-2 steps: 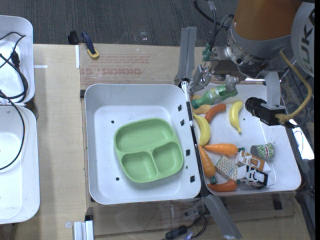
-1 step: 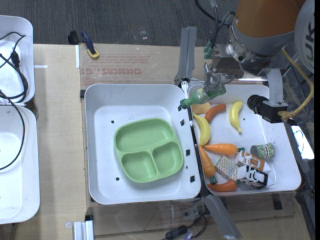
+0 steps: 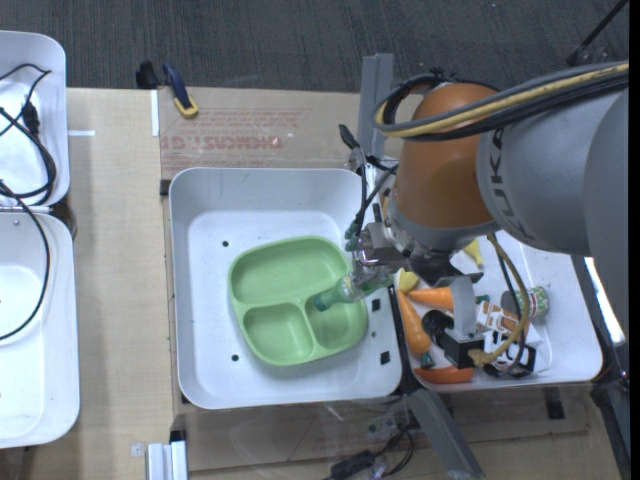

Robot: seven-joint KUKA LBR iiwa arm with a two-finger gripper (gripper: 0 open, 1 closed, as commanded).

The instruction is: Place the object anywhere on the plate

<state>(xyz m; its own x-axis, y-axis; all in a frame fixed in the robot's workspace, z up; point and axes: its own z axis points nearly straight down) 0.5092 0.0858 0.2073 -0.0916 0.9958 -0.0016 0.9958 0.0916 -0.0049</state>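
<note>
Just right of frame centre, we see a small clear bottle (image 3: 334,296) with a green cap lying tilted over the right rim of the green plate (image 3: 275,273), its cap end toward the plate's lower-right compartment. Whether it rests on the plate or hangs just above it, we cannot tell. The gripper (image 3: 366,268) sits at the bottle's upper end, under the orange band of the arm (image 3: 520,158); we cannot tell how it is set, nor whether it has hold of the bottle. The plate lies in the left bin (image 3: 200,268), mid-frame. To its right, the second bin (image 3: 570,353) holds carrots (image 3: 432,296) and other small items packed close to the wall between the bins. We judge the main risk to be the bottle's round body: set down this near the rim, it could roll off the plate onto the bin floor. A withdrawal could also drag it back toward the wall between the bins, or nudge the light plate.
</note>
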